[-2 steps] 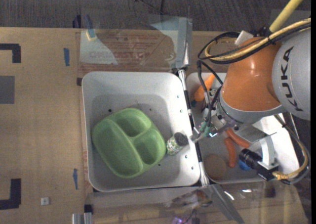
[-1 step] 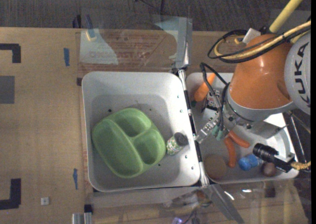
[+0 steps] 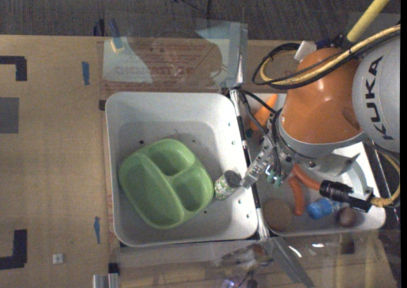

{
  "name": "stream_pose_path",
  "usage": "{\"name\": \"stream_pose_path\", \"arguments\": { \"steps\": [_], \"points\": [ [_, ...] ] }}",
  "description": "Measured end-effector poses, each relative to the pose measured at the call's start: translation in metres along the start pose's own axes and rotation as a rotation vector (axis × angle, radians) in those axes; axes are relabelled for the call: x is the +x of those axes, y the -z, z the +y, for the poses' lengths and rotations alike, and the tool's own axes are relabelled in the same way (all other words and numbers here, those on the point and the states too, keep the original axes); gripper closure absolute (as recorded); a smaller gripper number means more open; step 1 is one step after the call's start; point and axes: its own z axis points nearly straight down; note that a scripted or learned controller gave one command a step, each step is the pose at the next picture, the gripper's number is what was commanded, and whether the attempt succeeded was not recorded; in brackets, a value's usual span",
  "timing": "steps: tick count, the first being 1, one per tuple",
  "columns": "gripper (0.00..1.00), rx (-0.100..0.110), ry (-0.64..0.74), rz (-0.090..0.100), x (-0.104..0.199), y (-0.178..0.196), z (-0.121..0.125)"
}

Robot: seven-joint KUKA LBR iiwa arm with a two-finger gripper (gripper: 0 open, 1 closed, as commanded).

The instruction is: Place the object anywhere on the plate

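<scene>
A green plate (image 3: 164, 182) with three compartments lies in the left white bin (image 3: 166, 110). My gripper (image 3: 231, 180) reaches over the divider between the bins, and its tips hang just off the plate's right edge. A small green and white object (image 3: 222, 187) sits at the fingertips, and the slim fingers look closed on its upper right end. The object touches or nearly touches the plate's right rim; it is not over any compartment. The arm's orange band (image 3: 318, 99) covers much of the right bin.
The right bin (image 3: 369, 220) holds an orange stick-shaped item (image 3: 307, 180), a blue piece (image 3: 320, 208), a brown round thing (image 3: 276, 214) and a dark ball (image 3: 346, 217). Another orange item (image 3: 263, 111) lies at its back. Cables (image 3: 273, 67) loop above the arm.
</scene>
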Motion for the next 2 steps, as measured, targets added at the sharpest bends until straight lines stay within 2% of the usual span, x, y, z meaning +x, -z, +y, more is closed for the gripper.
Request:
{"name": "stream_pose_path", "arguments": {
  "steps": [1, 2],
  "points": [
    [1.00, -0.001, 0.145, 0.000, 0.005, -0.039, 0.005],
    [1.00, -0.002, -0.100, -0.004, 0.034, 0.057, 0.080]
  ]
}}
